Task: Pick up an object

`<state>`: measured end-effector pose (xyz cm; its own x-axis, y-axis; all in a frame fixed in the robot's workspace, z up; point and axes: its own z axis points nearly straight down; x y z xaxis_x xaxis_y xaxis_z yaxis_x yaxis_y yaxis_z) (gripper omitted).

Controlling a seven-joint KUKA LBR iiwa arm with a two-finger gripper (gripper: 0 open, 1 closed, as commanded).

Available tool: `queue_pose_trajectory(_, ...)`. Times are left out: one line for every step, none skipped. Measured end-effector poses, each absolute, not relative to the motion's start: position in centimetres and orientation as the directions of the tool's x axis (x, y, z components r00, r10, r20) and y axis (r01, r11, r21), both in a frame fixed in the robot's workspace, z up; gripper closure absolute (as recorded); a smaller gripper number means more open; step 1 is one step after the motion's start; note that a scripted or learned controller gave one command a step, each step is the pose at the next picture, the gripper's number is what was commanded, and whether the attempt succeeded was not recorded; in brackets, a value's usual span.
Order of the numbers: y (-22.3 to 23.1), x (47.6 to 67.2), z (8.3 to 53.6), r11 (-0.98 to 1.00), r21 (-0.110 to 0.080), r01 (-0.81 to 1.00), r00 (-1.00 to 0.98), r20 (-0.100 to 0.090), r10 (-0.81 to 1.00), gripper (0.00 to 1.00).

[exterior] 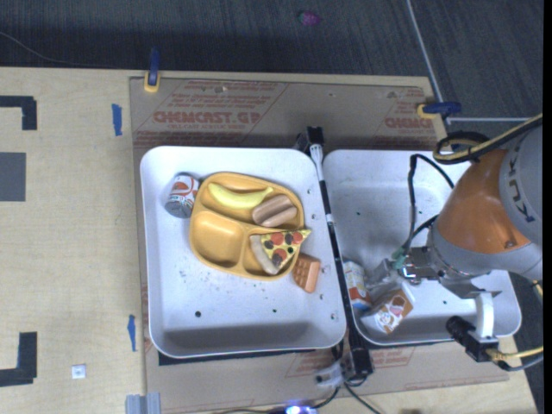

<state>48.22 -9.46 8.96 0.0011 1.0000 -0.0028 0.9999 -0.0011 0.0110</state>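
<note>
My pincer [385, 276] hung low in the right bin [379, 179], toward the lower middle of the frame; I could not tell its state. A small carton [388, 311] lay just below it, its long axis slanting up to the right, a white packet [353, 281] beside it. The yellow tray [226, 231] sat well apart in the left bin [172, 309].

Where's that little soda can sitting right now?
The soda can lies on its side in the left bin, near its far left corner, touching the left edge of the yellow food tray, well away from the gripper in the other bin.
</note>
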Motion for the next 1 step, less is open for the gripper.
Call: queue_pose_trajectory(-9.38, 48.21, 8.96, -0.002, 0.011, 1.000, 0.002, -0.004, 1.000, 0.00)
